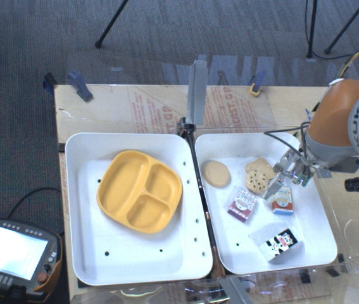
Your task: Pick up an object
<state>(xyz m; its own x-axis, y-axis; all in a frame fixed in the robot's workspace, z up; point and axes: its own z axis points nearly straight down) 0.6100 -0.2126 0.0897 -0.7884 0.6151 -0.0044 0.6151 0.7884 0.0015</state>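
Red mirrored lettering on the bench board (220, 109), too blurred to read, packet prints illegible

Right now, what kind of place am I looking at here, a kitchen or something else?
Probably a robotics lab, not a kitchen: a robot arm reaches over two white bins on a taped plywood bench, a handheld control pendant sits on the carpet, and tripod legs stand behind.
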